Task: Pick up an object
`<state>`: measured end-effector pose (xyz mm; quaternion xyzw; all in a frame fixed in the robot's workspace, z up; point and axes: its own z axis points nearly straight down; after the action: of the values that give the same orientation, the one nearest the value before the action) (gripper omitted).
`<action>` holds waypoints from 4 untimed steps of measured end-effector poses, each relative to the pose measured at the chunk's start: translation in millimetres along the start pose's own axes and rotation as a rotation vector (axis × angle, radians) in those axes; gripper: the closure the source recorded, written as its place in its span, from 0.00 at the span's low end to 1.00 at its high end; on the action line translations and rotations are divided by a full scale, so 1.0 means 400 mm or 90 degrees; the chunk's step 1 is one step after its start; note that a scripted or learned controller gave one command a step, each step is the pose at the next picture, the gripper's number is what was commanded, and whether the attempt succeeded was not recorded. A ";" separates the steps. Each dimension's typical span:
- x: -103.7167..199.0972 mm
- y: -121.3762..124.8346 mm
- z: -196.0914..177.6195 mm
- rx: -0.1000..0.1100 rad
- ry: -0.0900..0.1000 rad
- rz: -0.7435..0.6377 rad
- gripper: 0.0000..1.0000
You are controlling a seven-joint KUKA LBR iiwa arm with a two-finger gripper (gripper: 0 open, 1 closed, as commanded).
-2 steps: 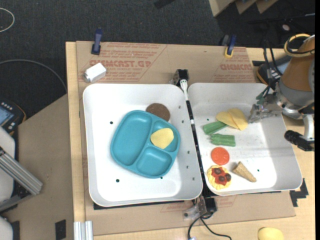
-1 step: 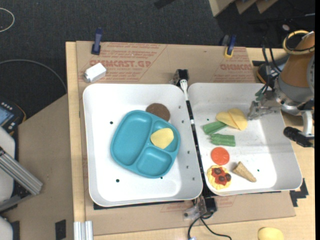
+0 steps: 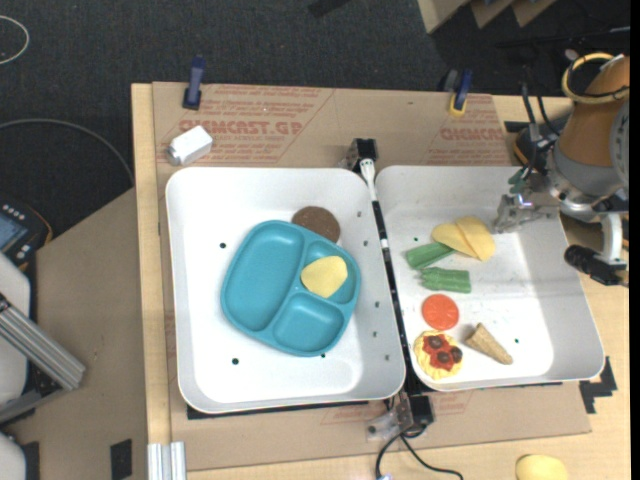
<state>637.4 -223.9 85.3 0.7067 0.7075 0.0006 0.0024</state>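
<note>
The right bin [image 3: 560,298] holds several toy foods: a yellow folded piece [image 3: 466,237], two green pieces [image 3: 438,266], a red round piece [image 3: 440,311], a small pizza [image 3: 439,354] and a tan cone [image 3: 489,344]. My gripper [image 3: 514,211] hangs over the right bin's back part, just right of the yellow folded piece and apart from it. Nothing shows held in it. In the left bin [image 3: 200,268] lies a blue divided plate [image 3: 262,290] with a pale yellow piece [image 3: 324,275] in one compartment. A brown disc [image 3: 318,222] sits behind the plate.
The grey arm with its orange band [image 3: 592,118] comes in over the right bin's far right corner. A black divider [image 3: 378,238] runs between the bins. A white clip [image 3: 190,145] and two blue clamps [image 3: 194,80] sit on the cardboard behind the bins.
</note>
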 end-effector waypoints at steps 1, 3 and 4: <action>0.000 0.036 0.000 0.000 0.000 0.000 1.00; 0.001 0.074 0.000 0.000 0.000 0.000 1.00; 0.001 0.074 0.000 0.002 0.000 0.000 1.00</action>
<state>666.9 -223.4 85.3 0.7066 0.7077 -0.0001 0.0012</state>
